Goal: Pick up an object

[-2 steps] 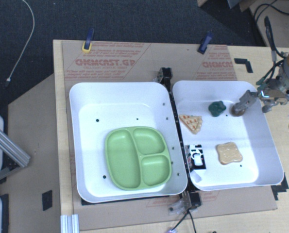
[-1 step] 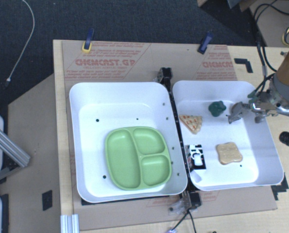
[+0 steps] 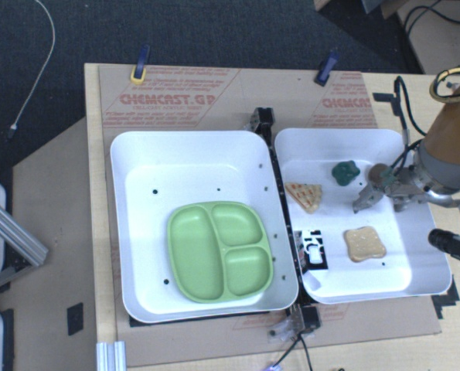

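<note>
I have the gripper (image 3: 371, 195) low inside the right bin (image 3: 415, 280), reaching in from the right edge of the camera view with the orange band of the arm (image 3: 446, 141) above it; from this slant I cannot tell the gripper's state, and I see nothing held in it; three candidates lie around it in that bin, so the choice turns on direction; the green lump (image 3: 344, 172) sits just up and to the left of the gripper tip, near but apart as far as I can judge; it is roughly round, with no long axis to line up on; the toast slice (image 3: 365, 244) lies below the gripper, toward the near wall of the bin, a squarish piece turned slightly, flat on the floor, its sides close to equal, so no real long axis; the wedge-shaped slice (image 3: 304, 195) lies further left, against the bin's left wall, its point aimed down and to the right, its long axis running from upper left to lower right; I judge the green lump the nearest target, needing only a short shift up and left; being rounded, it may roll off a poorly centred grip; the flat pieces look harder to get under; the left bin (image 3: 129, 161) holds a green divided plate (image 3: 218, 250), well apart from the gripper; both bins rest on the worktop (image 3: 106, 107).
</note>
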`<state>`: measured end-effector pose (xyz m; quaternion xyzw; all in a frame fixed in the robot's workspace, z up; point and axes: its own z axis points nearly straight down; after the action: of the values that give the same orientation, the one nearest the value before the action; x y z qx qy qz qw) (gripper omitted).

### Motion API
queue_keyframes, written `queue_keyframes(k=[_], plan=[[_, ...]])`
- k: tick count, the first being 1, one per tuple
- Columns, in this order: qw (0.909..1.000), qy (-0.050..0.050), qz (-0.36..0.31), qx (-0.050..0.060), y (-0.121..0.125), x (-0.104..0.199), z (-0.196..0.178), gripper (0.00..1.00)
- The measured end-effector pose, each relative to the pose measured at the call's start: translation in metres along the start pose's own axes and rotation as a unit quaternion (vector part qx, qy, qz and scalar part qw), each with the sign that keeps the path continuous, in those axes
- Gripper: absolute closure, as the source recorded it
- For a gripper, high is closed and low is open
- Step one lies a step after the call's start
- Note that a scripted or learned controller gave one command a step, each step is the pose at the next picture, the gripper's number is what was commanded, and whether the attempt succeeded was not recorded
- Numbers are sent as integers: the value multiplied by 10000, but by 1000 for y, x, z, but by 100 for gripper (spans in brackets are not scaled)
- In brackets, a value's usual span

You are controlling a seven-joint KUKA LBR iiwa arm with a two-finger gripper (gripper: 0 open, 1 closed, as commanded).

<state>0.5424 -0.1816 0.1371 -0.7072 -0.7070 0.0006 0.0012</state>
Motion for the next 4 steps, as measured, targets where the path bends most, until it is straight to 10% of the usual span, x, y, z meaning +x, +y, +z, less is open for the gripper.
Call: queue_keyframes(k=[1,2,4], plan=[[10000,7,-1,18,-1,1,53,0],[10000,-5,1,-18,1,0,40,100],[10000,-21,-6,-53,11,-7,-71,100]])
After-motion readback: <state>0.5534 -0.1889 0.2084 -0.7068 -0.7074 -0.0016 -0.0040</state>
